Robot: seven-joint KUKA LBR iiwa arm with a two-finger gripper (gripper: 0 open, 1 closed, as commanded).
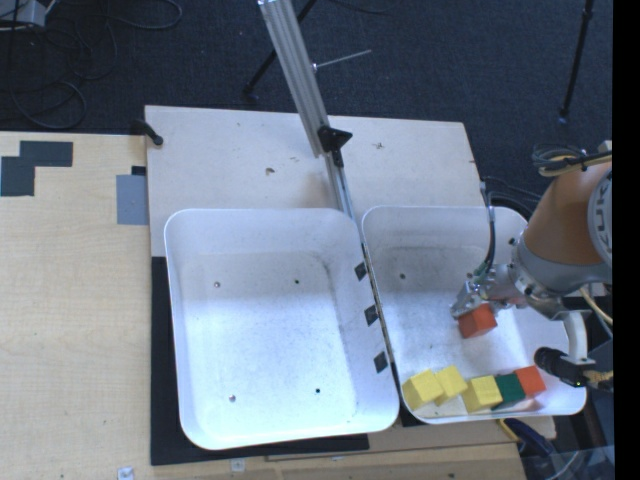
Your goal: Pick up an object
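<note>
Yellow blocks [436,385] line the right bin [420,230]; pincer [473,308] grips an orange block [479,321].

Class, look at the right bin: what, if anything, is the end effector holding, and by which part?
The end effector grips a small orange-red block by its upper end.

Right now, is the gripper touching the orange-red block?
Touching. The camera view shows the orange-red block directly at the gripper tips, no gap, in the right bin.
</note>
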